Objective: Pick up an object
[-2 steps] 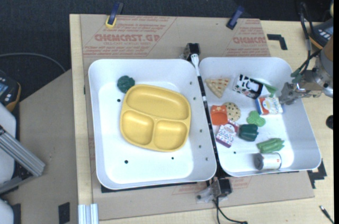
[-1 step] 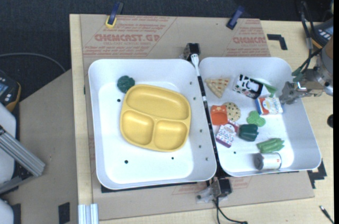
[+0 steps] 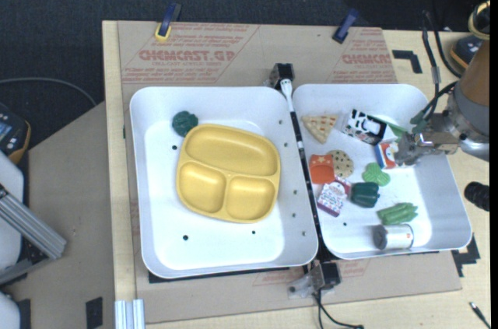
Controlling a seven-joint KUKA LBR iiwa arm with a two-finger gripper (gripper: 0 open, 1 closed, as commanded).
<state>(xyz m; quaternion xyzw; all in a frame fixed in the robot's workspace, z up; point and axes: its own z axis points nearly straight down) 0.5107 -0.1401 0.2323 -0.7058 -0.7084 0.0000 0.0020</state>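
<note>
On the counter, the left bin held a yellow divided plate near its middle, with a small dark green broccoli-like piece just beyond the plate's far-left corner. The right bin carried a scatter of small toys: a tan pizza slice at the far left, an orange block beside a speckled round cookie, and a pink-and-white packet nearer the front. Further right lay a black-and-white carton toward the far side, a dark green pepper with a lighter green piece touching its far edge, a green pea pod, and a white can lying on its side at the near edge. The arm reached in from the right, and its tool hung low over the bin's right part, just beside a red-and-blue item. Whether the tool was spread or pressed together could not be told, and nothing was visibly pinched in it.
</note>
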